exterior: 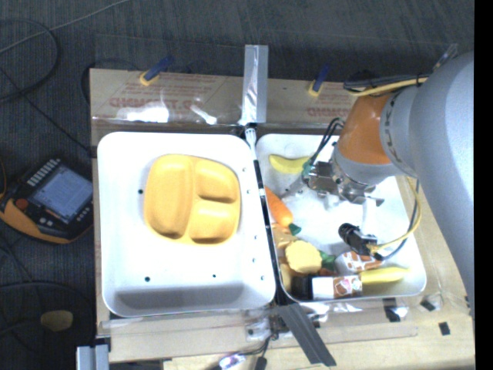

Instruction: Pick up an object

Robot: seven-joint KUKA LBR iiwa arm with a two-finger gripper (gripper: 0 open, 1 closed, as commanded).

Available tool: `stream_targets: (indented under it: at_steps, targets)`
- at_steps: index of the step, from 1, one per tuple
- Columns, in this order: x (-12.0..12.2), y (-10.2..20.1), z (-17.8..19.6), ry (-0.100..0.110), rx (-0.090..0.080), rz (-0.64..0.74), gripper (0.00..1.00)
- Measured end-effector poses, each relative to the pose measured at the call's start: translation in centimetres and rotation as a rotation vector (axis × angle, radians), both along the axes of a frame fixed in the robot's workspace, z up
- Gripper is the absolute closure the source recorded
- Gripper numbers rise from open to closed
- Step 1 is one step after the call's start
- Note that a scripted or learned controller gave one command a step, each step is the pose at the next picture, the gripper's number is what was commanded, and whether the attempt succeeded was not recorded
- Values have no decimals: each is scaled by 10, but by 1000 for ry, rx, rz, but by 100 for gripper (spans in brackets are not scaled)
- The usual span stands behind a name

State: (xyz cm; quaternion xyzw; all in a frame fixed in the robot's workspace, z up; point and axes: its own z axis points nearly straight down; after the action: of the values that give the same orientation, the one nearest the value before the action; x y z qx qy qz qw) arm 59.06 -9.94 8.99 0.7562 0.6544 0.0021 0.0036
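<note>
From the camera view, the gripper point(341, 185) hangs low over the far part of the right bin point(410, 280), its wrist blocking the jaws, so I cannot tell how they stand or whether anything is between them. The things to pick crowd that bin's left and near sides: a yellow banana point(283, 163) at the far left, a carrot point(279, 209) along the left wall, a yellow block point(303, 258), and a dark bottle point(336, 286) at the near rim. They look like light, stiff plastic toys, probably slick; the carrot's thick middle seems the easiest hold. The left bin point(115, 284) holds a yellow divided tray point(191, 197).
</note>
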Motion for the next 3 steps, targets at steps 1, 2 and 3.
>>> stream_targets:
  at_steps: [1,2,3]
  targets:
    - [-33,2,1,-6,-2,26,0]
    - [28,16,93,10,1,139,0]
    - [-6,-45,85,11,1,6,0]
